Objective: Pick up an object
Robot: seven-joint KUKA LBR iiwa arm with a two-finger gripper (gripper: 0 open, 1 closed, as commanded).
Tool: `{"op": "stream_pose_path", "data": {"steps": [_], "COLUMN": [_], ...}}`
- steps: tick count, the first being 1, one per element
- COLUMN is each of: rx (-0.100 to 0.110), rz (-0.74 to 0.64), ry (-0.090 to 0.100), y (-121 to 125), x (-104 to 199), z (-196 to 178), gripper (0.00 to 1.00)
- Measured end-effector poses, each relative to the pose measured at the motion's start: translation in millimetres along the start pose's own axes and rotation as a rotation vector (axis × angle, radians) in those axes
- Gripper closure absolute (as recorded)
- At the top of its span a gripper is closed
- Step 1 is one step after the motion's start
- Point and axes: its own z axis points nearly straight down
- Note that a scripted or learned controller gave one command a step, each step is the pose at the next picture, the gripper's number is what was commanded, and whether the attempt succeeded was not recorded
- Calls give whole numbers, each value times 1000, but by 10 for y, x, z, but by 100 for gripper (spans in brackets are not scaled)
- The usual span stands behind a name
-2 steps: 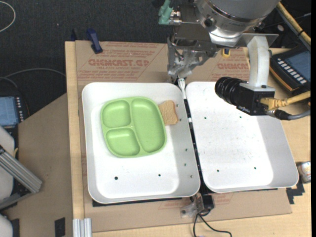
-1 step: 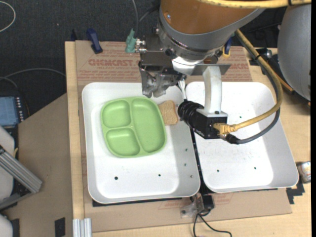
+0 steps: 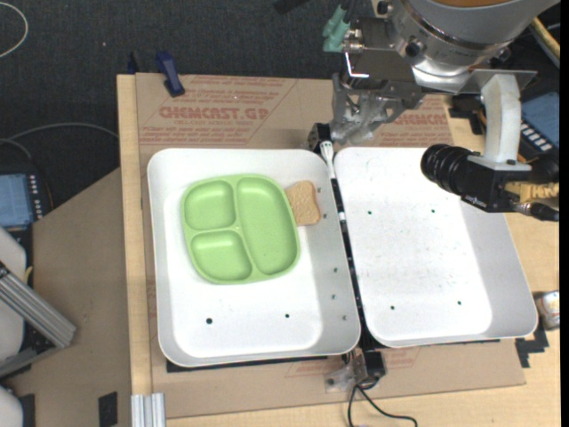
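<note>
Two candidates, a green divided tray (image 3: 240,229) and a tan cracker-like piece (image 3: 304,203), lie touching in my left bin (image 3: 178,327), while my gripper (image 3: 360,118) hangs upper centre; jaws' state I cannot tell.

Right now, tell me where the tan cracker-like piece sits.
In the camera view, the tan piece lies in the left bin, touching the right edge of the green divided plate, near the seam between the bins.

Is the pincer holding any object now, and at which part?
It cannot be told. The pincer is above the bins' far edge; the green tray and cracker lie in the left bin.
</note>
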Motion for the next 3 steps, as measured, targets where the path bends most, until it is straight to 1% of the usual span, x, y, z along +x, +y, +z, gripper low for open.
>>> {"op": "stream_pose_path", "data": {"steps": [1, 2, 3], "rx": [22, 10, 10], "rz": [-1, -13, 2], "ry": [-7, 0, -4], "y": [5, -25, -10], "x": [-401, 275, -433], "z": [1330, 1363, 1451], "gripper": [100, 100, 100]}}
